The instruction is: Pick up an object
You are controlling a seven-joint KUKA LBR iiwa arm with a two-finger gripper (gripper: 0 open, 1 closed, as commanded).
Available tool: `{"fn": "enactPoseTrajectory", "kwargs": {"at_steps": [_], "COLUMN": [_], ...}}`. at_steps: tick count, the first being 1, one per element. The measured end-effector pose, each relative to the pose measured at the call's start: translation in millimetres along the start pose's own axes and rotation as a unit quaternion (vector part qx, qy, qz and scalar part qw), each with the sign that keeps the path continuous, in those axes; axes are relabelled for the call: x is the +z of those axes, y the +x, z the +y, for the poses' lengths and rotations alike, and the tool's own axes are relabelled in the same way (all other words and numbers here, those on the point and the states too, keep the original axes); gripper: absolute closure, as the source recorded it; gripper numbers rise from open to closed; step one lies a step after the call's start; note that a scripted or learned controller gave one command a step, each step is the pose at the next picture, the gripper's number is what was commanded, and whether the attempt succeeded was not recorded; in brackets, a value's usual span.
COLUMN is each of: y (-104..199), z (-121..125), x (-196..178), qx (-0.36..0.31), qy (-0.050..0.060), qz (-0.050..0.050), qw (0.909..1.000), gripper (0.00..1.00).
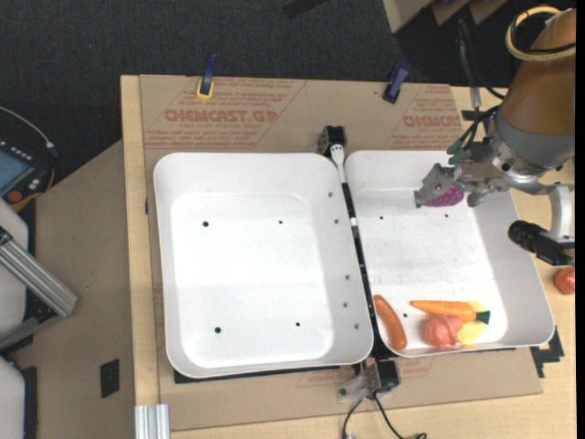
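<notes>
Nearest the camera, a clamp (375, 378) was seen at the front edge of the counter (274, 99), just in front of the gap between the two bins. All other places were taken relative to the right bin (402, 236). In its front corner a cluster of toys was found: a sausage (390, 323) lying slantwise toward the bin's left wall, a carrot (445, 308) lying crosswise, and a pink piece (441, 331) touching a yellow piece (469, 334) just in front of the carrot. At the bin's back, near its right wall, the hand (446, 190) was lowered over a purple piece (445, 197). The purple piece was seen between the fingers, so it was judged to be held, though only partly visible. The left bin (247, 254) lay beside the right bin, touching it along the middle.

A slip was judged the main risk: the purple piece looked gripped near its edge, and it could be dropped on the lift. The bin's back wall was close by, and it could be struck if the hand were swung outward.
</notes>
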State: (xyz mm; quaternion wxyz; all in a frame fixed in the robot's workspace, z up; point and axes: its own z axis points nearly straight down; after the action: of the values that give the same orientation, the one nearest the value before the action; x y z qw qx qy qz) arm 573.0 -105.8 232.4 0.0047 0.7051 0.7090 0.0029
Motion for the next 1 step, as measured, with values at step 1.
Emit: {"fn": "enactPoseTrajectory", "kwargs": {"at_steps": [1], "y": [-72.0], "z": [-6.4], "x": [59.4], "qx": [0.005], "qy": [0.008], "qz": [0.001], "qw": [1.0000], "gripper": [0.00]}}
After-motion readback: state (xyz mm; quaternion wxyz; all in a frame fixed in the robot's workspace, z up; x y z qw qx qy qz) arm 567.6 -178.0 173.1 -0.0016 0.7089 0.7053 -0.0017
